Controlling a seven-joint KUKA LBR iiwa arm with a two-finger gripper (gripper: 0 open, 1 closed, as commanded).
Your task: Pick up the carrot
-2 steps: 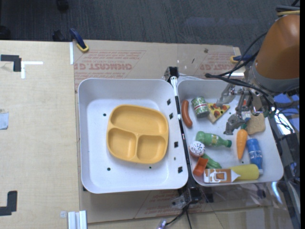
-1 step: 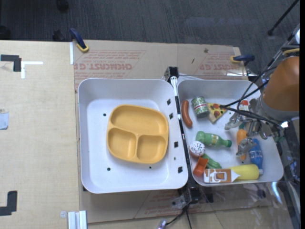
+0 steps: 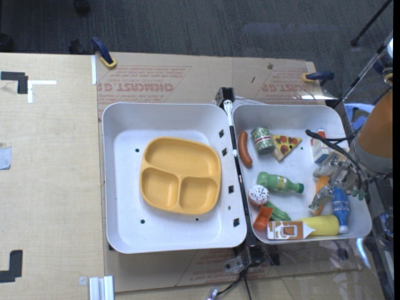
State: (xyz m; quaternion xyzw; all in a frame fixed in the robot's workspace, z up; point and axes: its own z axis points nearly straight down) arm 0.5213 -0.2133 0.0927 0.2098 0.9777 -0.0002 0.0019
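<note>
Gripper [image 3: 329, 183] sits low at the far right of the right bin [image 3: 294, 110], tangled in w/ cables and clutter. Can't tell from here whether it's open or closed; too much metal and glare around the tip.

Carrot [image 3: 263, 218], as I read it, is the orange-red piece w/ the green top, in the bin's front-left corner, close to the divider wall. It's well apart from the gripper, off toward the view's left and a bit nearer the front edge. Its long axis runs on a slant, orange tip toward the front-left and green end up-right, approx. pointing back at the gripper.

Between the two: green bottle [image 3: 280, 183] lying crosswise, and yellow bottle [image 3: 310, 228] along the front wall, its labelled end just beside the carrot. Small white-and-red ball [image 3: 258, 195] sits just behind the carrot.

There's also a small orange bit [image 3: 320, 185] right by the gripper. Can't say what it is, poss. another toy, and I don't see it held.

So the coming move, imo, is a traverse left across the bin, w/ the wrist turned so the close goes across the carrot's slant. The tight corner and the yellow bottle leave little room.
</note>
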